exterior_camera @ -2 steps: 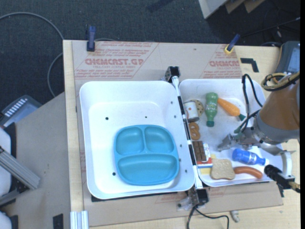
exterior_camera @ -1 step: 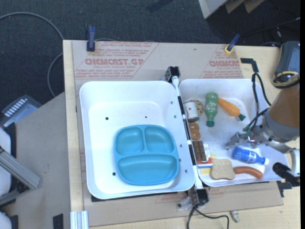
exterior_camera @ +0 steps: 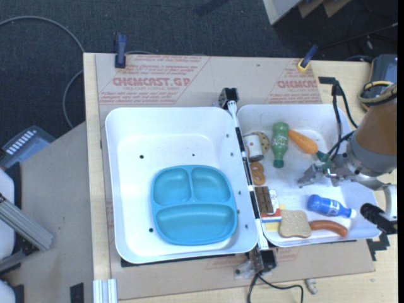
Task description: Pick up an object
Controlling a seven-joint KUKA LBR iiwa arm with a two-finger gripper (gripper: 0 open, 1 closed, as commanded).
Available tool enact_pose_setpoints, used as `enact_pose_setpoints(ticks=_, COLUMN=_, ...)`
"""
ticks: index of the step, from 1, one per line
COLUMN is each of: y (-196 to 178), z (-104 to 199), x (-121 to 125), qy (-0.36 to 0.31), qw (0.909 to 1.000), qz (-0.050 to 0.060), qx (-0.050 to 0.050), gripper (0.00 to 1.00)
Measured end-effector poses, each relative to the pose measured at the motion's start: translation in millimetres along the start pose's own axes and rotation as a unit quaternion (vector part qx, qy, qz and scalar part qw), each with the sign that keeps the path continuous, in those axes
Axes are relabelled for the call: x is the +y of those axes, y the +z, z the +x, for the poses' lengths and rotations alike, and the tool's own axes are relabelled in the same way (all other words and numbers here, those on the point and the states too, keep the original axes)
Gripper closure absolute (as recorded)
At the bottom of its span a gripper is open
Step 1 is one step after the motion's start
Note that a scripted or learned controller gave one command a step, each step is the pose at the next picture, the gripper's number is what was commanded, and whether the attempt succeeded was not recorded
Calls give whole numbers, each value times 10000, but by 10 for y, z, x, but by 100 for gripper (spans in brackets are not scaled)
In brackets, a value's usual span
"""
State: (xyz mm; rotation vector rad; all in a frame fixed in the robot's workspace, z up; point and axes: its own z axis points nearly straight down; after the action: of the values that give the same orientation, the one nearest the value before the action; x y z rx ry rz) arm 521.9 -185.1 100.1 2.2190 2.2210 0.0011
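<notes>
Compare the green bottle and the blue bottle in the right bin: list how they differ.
The green bottle is green with a pale label band; the blue bottle is blue with a white cap end. The green bottle lies lengthwise toward the bin's far wall, beside the carrot; the blue bottle lies crosswise nearer the front, above the sausage. Both are small toy bottles lying on their sides in the right bin.

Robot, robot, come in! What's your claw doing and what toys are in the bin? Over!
Gripper low in right bin, holding nothing. Green bottle, carrot, blue bottle close by. Blue tray alone in left bin.
</notes>
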Motion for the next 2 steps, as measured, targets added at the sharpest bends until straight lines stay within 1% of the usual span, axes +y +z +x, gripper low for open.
enact_pose_setpoints(ticks=1, y=-776, z=300, x=1360, qy=-7, qw=10000, qz=-8, qx=0, gripper=0)
enact_pose_setpoints(ticks=2, y=137, z=117, x=934, qy=6, qw=10000, qz=22, qx=5, gripper=0)
